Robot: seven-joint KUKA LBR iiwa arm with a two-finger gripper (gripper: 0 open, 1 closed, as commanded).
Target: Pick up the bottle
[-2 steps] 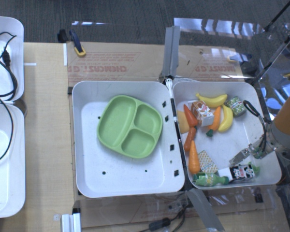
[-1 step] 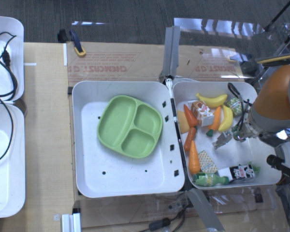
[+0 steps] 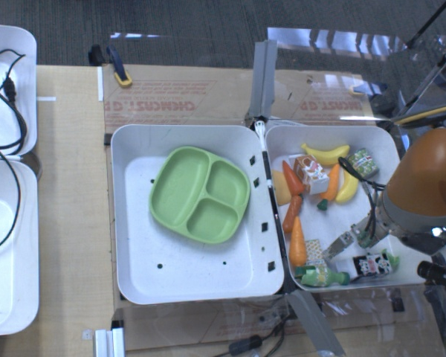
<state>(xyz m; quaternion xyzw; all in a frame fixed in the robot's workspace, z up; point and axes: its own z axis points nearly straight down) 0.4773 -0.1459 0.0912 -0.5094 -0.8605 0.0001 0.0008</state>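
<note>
The gripper (image 3: pixel 340 245), jaw state unreadable, should centre over the small green plastic bottle (image 3: pixel 321 277) at the right white bin's (image 3: pixel 392 144) near-left corner.

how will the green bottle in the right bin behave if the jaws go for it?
The green bottle lies on its side near the bin's front wall, so it will probably roll if nudged. It looks like small smooth plastic: likely light and somewhat slippery. The carrot sits close beside it and may get bumped.

Divided plate (image 3: pixel 201 195) in left bin (image 3: pixel 126 222); bottle (image 3: pixel 321 277) at right bin (image 3: pixel 386 136) front wall, carrot (image 3: pixel 297 242) just behind.
</note>
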